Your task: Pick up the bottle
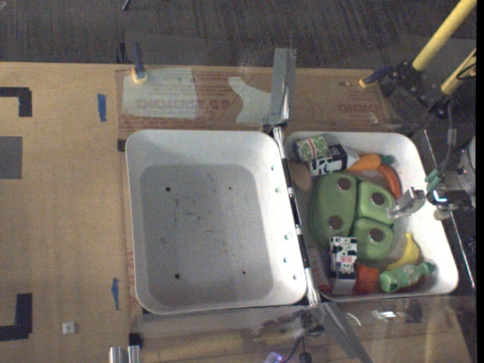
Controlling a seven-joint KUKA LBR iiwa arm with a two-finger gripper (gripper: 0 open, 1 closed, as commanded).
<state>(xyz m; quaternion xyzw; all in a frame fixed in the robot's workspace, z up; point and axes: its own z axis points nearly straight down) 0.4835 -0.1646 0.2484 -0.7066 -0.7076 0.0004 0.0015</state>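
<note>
Green bottle [406, 277] lies on its side in the right bin's [441, 257] near right corner, cap end toward the right wall. Yellow banana [408, 251] sits just beside it, red toy [367, 278] at its base end. Cow-print carton [344, 255] next to that, near front edge. Big green holed tray [352, 210] fills mid bin; carrot [365, 162] & can [311, 148] at far edge. Gripper [408, 203] hovers over tray's right side, well apart from bottle, fingers slightly spread w/ nothing between. Left bin [144, 225] alongside.
</note>
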